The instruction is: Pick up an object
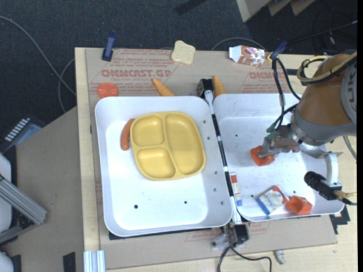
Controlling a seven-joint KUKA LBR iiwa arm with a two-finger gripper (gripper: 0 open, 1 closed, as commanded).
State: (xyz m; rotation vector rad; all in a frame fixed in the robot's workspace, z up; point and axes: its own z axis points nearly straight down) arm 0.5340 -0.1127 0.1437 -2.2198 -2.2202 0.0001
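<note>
- Arm (332, 103): you see a broad rounded body, its upper part an orange-brown band, the lower part grey.
- Cables (283, 84): black leads loop along the arm's side above the jaws; a yellowish one curls at the top.
- Gripper (276, 143): small, grey metallic, beneath the grey section.

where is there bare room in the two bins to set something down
Left white bin: a wide bare strip along the near edge, below the yellow divided plastic plate, which has a red sausage beside it. Right white bin: bare far-left corner. Crowded near the pincer, the orange-red block and the blue-and-white packet.
</note>
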